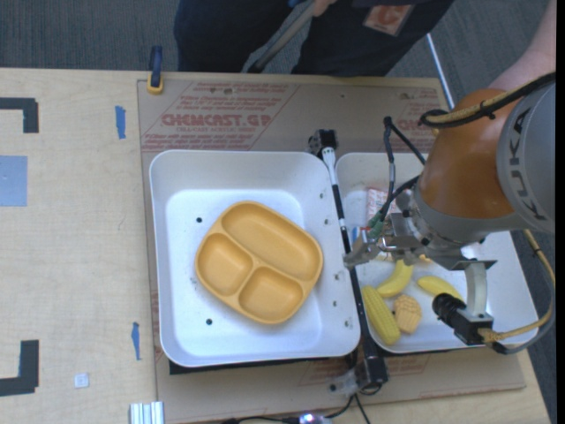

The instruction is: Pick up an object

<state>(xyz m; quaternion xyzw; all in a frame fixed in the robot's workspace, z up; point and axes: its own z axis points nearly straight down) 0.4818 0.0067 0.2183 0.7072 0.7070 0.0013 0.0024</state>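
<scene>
Yellow toy corn (380, 314) lies in the right bin (521, 312), by its left wall, long axis running from upper left to lower right. Just right of it sit a tan lumpy piece (407, 313) and two bananas (396, 279), one (439, 285) farther right. The gripper (381, 244) hangs above them; its state I cannot tell. A divided yellow plate (258, 261) sits in the left bin (168, 263).

Red "CHEMCAST GP" print on the brown board (238, 117) behind the bins; "KUKA" on the arm (528, 170)
</scene>
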